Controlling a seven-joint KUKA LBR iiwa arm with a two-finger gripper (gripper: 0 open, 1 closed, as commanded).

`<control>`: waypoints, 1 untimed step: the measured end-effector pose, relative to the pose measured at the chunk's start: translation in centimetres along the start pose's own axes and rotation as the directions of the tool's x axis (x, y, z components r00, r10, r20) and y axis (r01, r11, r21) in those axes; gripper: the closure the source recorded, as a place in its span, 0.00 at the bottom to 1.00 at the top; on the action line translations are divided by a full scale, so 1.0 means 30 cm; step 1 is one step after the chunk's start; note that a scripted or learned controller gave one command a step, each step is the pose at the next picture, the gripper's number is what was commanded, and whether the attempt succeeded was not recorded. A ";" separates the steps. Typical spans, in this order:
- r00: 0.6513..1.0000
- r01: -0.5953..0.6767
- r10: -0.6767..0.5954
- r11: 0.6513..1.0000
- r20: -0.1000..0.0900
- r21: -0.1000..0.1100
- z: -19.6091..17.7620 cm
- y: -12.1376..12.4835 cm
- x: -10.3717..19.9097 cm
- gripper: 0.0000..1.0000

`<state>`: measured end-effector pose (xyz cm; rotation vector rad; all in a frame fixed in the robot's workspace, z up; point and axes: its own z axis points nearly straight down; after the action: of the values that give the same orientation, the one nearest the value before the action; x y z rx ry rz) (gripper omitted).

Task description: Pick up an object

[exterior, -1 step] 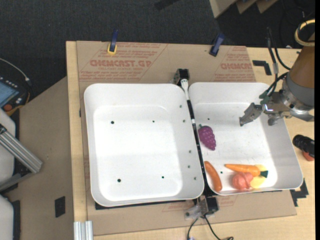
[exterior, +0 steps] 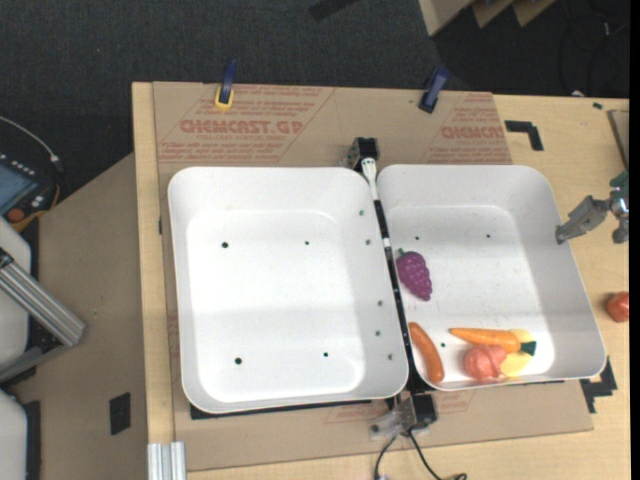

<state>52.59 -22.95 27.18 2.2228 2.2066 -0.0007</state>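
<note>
Resting at the frame's right edge, the gripper [exterior: 590, 218] (finger state cannot be told) sits beside the right bin [exterior: 540, 193] — grapes [exterior: 414, 274], carrot [exterior: 483, 336] inside.

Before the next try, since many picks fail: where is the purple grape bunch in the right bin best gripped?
Grip the purple toy grape bunch across its narrow width, at the wider upper part, coming straight down from above. It lies flat and alone on the right white bin floor, near the divider wall but apart from the other toys, so the open side away from the wall probably leaves more room.
</note>
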 end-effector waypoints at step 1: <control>1.000 0.010 -0.010 1.000 -0.003 0.000 0.057 0.230 0.021 0.00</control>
<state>59.52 -22.37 25.50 2.2127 2.2195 0.0030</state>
